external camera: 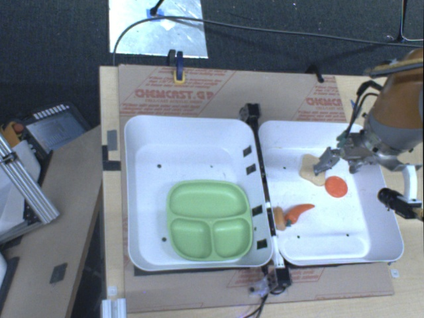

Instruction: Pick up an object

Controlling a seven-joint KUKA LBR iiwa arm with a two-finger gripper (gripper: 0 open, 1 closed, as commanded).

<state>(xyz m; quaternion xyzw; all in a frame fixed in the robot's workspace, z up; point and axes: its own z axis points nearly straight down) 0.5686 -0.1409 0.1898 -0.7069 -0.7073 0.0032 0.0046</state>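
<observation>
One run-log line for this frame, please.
claw above right bin, nothing seen held | tan piece, orange disc, carrot in bin

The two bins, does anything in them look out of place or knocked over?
Nothing stands out. The green tray lies flat in the left bin; the carrot, orange disc and tan piece lie loose in the right bin.

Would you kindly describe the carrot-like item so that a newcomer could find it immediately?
Start at the right-hand white bin. Near its left wall, toward the front, lies the toy carrot. It is long, curved and pointed with a small green end, unlike the flat orange disc and the pale beige piece farther back by the gripper.
</observation>
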